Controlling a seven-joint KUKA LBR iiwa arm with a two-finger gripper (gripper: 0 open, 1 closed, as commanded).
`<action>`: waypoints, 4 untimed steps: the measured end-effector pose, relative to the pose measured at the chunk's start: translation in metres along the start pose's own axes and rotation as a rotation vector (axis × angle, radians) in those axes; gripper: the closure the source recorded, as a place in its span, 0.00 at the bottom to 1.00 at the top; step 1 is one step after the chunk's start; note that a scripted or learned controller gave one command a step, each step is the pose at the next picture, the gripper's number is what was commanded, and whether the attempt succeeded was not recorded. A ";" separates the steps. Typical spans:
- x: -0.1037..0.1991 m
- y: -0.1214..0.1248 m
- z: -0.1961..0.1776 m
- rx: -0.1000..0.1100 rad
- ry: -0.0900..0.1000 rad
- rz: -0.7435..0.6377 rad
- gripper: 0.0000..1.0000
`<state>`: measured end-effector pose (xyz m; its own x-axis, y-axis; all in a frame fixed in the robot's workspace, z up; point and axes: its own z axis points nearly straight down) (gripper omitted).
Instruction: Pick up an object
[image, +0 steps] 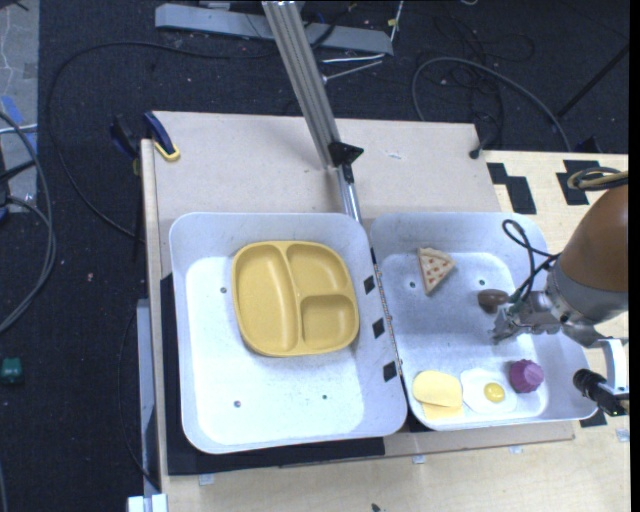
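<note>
Toys lie in the right bin (400, 300), and the arm (600, 255) comes in over that bin from 3 o'clock. The hand (512, 322) hangs low near the middle of the bin's right half. I cannot tell whether it is released or clenched, because it looks small and dark from up here, and I see nothing held in it.

A small brown thing (492, 297) sits just beside the hand, at its 11 o'clock. It is the closest thing, so I think the hand is going for it. I cannot tell if they touch.

A toy pizza slice (434, 268) lies farther off, toward 10 o'clock from the hand. A purple toy (525, 375) sits at the hand's 5 o'clock, near the bin's wall. A toy fried egg (489, 391) and a yellow piece (438, 390) lie in a row along the bin's low edge, at about 7 o'clock from the hand.

The left bin (215, 300) holds a yellow tray (296, 298) with three parts. It is well apart from the arm.

Both bins sit side by side on the worktop (250, 170), so the arm can reach either one. Nothing looks picked up yet.
</note>
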<state>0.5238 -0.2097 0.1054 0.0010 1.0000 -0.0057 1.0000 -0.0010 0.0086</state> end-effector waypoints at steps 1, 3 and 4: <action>-0.003 -0.001 -0.043 0.005 0.004 -0.002 1.00; -0.008 -0.007 -0.129 0.004 0.003 -0.003 1.00; 0.051 0.013 -0.130 0.007 0.006 -0.009 1.00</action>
<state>0.5356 -0.1578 0.2348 -0.0076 1.0000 0.0003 1.0000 0.0076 0.0016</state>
